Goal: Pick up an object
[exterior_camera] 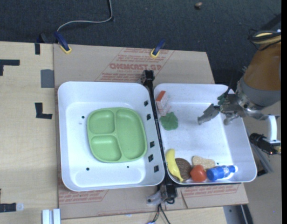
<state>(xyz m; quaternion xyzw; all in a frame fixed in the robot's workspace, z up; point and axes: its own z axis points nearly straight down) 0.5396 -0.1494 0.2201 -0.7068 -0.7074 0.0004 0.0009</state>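
The right bin (236, 139) holds several small objects. A white and orange packet (161, 101) and a green leafy toy (170, 121) lie by its left wall. Along the front wall sit a yellow banana (171, 164), a brown round piece (183, 165), a red ball (198, 173), a tan bread piece (203, 162) and a blue bottle (221, 172). My gripper (212, 120) hangs over the right middle of this bin, open, with nothing between its fingers. It is well right of the green toy and behind the front row.
The left bin (69, 101) holds a green divided plate (117, 134). A black divider (153, 125) with clips runs between the bins. The arm's grey body (262, 78) overhangs the right bin's far right corner. Cardboard lies under both bins.
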